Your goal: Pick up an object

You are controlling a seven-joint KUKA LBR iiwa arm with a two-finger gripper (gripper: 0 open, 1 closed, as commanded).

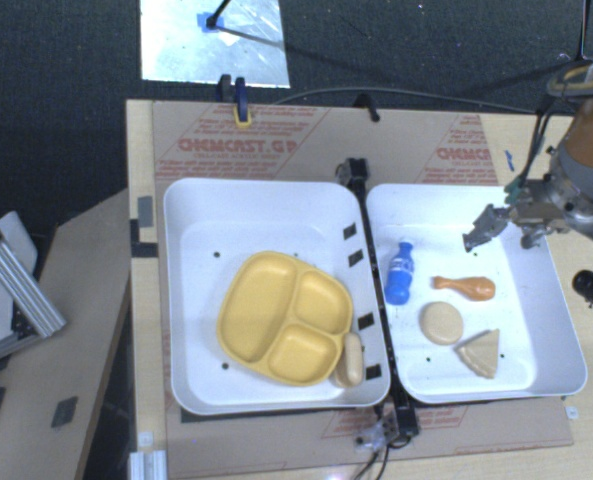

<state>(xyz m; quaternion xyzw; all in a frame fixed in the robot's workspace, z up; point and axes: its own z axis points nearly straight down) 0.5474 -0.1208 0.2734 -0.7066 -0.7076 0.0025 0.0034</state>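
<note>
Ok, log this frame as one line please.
gripper: above right bin, holding nothing | nearest: orange drumstick-shaped toy | blue plastic bottle: lying untouched

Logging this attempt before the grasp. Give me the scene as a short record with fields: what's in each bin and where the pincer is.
left bin: yellow divided tray; small beige piece at the tray's lower right edge
right bin: blue bottle, orange drumstick toy, round beige disc, tan wedge
pincer: over the right bin's upper part, above the drumstick toy, nothing visibly held
arm: enters from the right
</note>
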